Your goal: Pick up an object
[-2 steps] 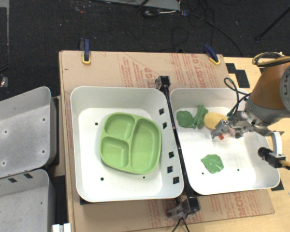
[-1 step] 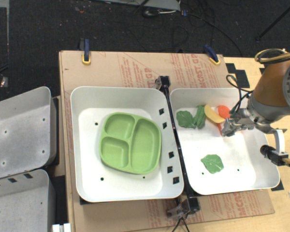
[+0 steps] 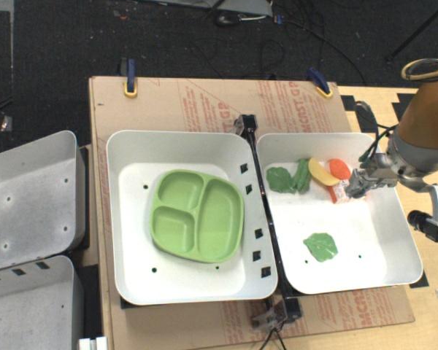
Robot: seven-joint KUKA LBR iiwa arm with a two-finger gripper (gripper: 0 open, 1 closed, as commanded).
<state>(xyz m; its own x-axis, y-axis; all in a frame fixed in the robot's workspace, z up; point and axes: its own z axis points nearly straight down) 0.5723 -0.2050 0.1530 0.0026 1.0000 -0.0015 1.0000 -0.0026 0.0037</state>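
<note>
In the right bin [image 3: 394,268], several small toy foods lie along the far side: a dark green leafy piece [image 3: 280,179], a green pod-like piece [image 3: 301,174], a yellow piece [image 3: 320,171] and an orange-red piece [image 3: 340,168]. A flat light green piece [image 3: 321,246] lies alone nearer the front. My gripper [image 3: 356,184] hangs low at the bin's right side, just right of the yellow and orange pieces. A small red and white bit [image 3: 339,193] lies right at its tip. Whether it touches the gripper is unclear.
The left bin [image 3: 124,268] holds a light green divided plate [image 3: 198,215]. A black divider [image 3: 261,210] runs between the bins. Both bins rest on a cardboard sheet [image 3: 204,100] fixed with clamps. Grey trays [image 3: 29,188] stand at the far left.
</note>
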